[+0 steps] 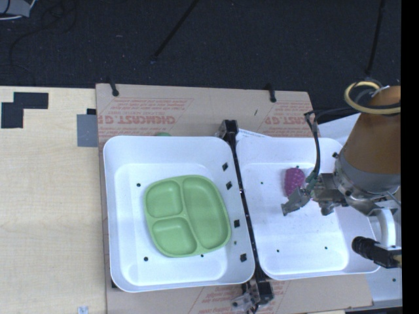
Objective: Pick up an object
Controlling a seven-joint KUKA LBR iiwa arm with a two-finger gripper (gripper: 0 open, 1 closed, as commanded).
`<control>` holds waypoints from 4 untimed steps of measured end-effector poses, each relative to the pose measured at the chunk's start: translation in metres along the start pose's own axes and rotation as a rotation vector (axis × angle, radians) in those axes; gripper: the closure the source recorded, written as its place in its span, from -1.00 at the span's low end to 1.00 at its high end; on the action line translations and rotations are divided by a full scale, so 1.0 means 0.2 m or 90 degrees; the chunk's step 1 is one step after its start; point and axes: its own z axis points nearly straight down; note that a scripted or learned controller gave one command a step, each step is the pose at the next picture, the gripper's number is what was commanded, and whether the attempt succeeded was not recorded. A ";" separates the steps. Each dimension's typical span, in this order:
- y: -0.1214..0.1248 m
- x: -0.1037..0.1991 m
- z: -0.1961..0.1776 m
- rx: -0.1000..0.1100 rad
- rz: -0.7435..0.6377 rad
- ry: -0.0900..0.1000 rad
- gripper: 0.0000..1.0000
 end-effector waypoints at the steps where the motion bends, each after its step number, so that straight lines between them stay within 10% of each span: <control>1: 0.01 0.00 -0.03 -0.007 -0.001 -0.001 -1.00; 4: 0.03 -0.04 0.74 -0.007 -0.001 -0.001 -1.00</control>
